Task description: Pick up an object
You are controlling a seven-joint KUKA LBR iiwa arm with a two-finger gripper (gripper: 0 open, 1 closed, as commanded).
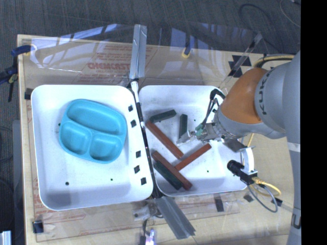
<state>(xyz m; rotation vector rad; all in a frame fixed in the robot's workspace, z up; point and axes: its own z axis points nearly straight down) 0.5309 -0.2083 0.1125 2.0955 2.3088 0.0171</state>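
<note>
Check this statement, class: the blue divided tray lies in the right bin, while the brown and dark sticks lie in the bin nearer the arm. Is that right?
Not quite. The camera view shows the blue divided tray in the left bin, not the right. The rest stands: the brown and dark sticks lie in the right bin, nearer the arm.

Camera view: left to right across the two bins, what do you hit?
Left white bin → blue three-compartment plastic tray → black-tabbed divider between the bins → right white bin → dark green flat bar → small upright dark green block → tool.
</note>
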